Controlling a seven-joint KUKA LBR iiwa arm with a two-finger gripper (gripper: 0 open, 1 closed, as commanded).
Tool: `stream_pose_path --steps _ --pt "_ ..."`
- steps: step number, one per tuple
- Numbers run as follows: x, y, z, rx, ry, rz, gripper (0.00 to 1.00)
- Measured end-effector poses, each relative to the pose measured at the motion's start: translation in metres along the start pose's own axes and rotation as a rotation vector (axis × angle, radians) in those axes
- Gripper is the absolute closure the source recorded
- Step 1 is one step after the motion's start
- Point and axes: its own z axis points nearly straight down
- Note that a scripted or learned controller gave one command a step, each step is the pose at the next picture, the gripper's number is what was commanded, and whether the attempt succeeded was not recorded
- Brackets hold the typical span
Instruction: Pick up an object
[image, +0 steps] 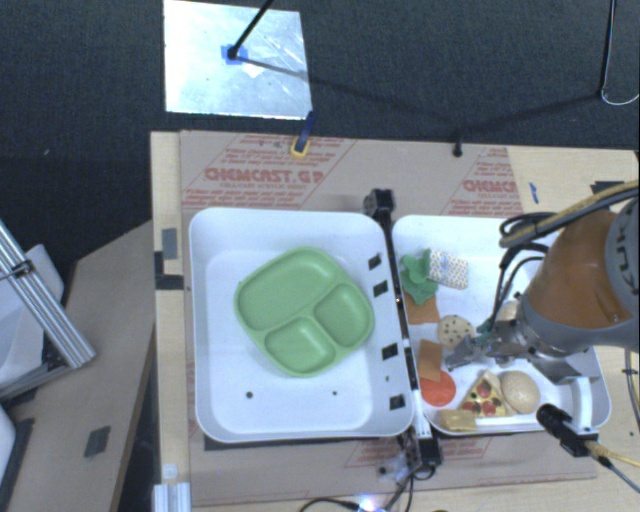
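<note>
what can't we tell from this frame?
- Claw: too small and blurred in the camera view to tell its state or whether it touches anything.
- Right bin: the arm covers its right part.
- Toy food under the claw: small and blurred, kinds unclear.

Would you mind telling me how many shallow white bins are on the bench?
2. The left bin holds a green divided plate; the right bin beside it holds the small food items, with the arm over its right part.
</note>
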Motion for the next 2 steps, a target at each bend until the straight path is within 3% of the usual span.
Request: stream_pose_path --steps 1,2 --pt "0.000 0.002 0.023 -0.008 -0.002 0.001 0.00" --pt "0.000 0.002 0.012 -0.009 -0.002 0.000 1.00"
